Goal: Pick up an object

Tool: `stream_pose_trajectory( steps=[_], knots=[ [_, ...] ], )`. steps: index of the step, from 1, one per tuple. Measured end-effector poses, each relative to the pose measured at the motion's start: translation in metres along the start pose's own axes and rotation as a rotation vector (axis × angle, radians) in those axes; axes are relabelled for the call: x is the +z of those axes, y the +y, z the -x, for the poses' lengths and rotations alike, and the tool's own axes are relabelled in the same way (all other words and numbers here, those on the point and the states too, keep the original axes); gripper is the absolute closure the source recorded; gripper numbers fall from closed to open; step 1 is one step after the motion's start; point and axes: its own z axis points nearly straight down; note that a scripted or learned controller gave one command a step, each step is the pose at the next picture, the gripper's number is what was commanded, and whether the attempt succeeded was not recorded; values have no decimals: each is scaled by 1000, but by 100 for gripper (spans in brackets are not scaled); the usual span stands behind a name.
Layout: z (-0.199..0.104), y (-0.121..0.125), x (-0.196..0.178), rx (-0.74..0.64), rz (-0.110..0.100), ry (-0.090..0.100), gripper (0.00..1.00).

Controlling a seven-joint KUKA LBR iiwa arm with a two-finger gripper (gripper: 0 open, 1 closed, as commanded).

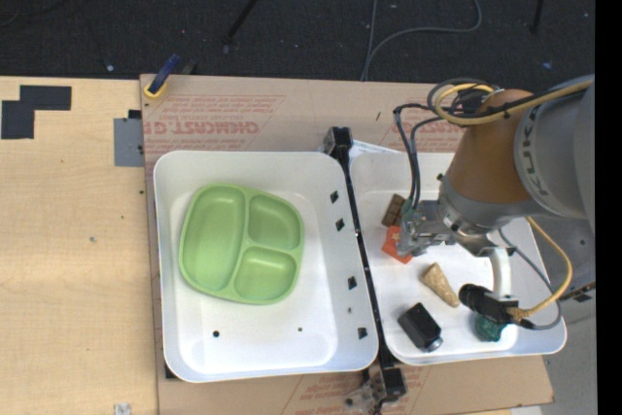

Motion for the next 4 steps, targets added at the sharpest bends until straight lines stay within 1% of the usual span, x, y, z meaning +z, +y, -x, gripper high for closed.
stream_pose_trajectory(
  steps=[1,2,3,4],
  knots=[
    [5,3,-43,0,4,0,100],
    [-4,8,-95,-1,4,0,100],
    [-3,10,-137,-1,5,0,100],
    [-61,-1,-125,-4,0,0,100]
  ],
)
